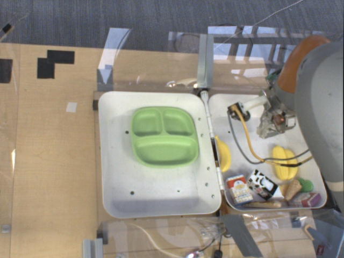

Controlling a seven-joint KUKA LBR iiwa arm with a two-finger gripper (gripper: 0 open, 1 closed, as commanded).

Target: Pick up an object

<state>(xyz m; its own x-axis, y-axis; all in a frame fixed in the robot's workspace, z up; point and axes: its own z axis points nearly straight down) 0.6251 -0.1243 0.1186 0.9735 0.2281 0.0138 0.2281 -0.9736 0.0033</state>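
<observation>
We count two white bins side by side: the left bin [115,144] holds one green divided plate [163,136], its long axis running roughly from nine to three o'clock, with two small compartments on the far side and one wide one nearer us. The right bin [219,105] holds the small things, clustered toward its five and six o'clock corner. There we see one yellow banana [224,156] against the left wall, long axis near twelve to six; one yellow lemon-like piece [285,163]; one small carton [238,190]; one black-and-white box [263,184], tilted; one cone [292,188]; one green piece [306,185]; one purple piece [312,199]. The gripper [271,120] hangs over the right bin at about one o'clock, above bare floor, with nothing visibly in it; we cannot tell how wide it stands. One yellow cable [243,141] loops below it.
</observation>
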